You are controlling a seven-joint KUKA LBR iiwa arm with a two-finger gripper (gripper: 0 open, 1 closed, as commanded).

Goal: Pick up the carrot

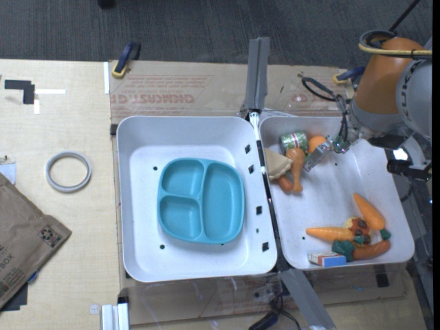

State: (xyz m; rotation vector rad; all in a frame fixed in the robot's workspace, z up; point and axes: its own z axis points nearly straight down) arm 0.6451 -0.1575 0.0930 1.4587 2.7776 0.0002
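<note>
My gripper (317,155) hangs low over the far-left part of the right bin (395,205). I cannot tell from this slanted look-down how its tips stand, and nothing shows as held in it.

Closest to me, just left and a touch nearer the camera, lies a carrot (297,169). Its long axis runs roughly straight toward and away from the camera, its far end almost under my tips, its near end pointing down toward the bin's front. It rests against a tan wedge-shaped piece (277,163) on its left, so I judge a closure across the carrot's width, left to right, would have that wedge crowding one side. Just beyond my tips sit a small green-labelled can (294,141) and an orange round thing (317,144), both touching or nearly touching the carrot's far end.

This is the one I would go for: a short shift left and down, wrist turned so the closing line crosses the carrot's axis.

Farther off, well toward the camera and to my right, a second carrot (369,212) lies on a slant. Beyond it, at the bin's front, a third carrot (330,233) lies nearly left to right beside a jumble of toy food (363,243). Both would need a much longer reach.

In the left bin (137,198), well apart, sits a teal divided plate (203,201).
</note>
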